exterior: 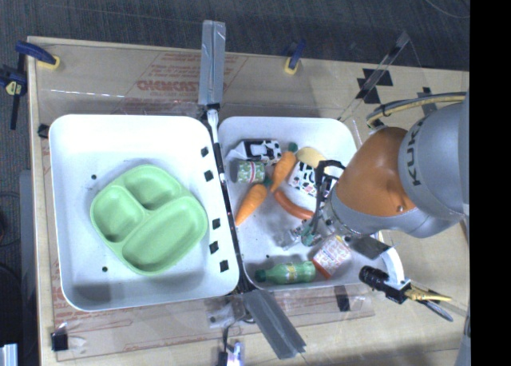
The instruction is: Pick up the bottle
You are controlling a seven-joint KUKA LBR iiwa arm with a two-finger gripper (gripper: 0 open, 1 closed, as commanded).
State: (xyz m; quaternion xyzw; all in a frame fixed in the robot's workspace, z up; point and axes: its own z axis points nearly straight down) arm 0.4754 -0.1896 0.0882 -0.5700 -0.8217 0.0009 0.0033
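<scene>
The green bottle (287,272) lies on its side along the right bin's (348,134) near rim, with open floor just beyond it. Above, the jaws (310,232) hover among clutter, apparently close to a small carton (331,254); jaw state cannot be determined. Farther back, two tapered orange carrots (251,203) lie near the divider, and a smooth green compartment plate (149,219) occupies the left bin (65,137).

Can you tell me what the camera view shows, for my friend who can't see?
A grey and orange robot arm reaches over the right bin, where a green bottle lies among carrots and other toys. The left bin holds a green divided plate.
</scene>
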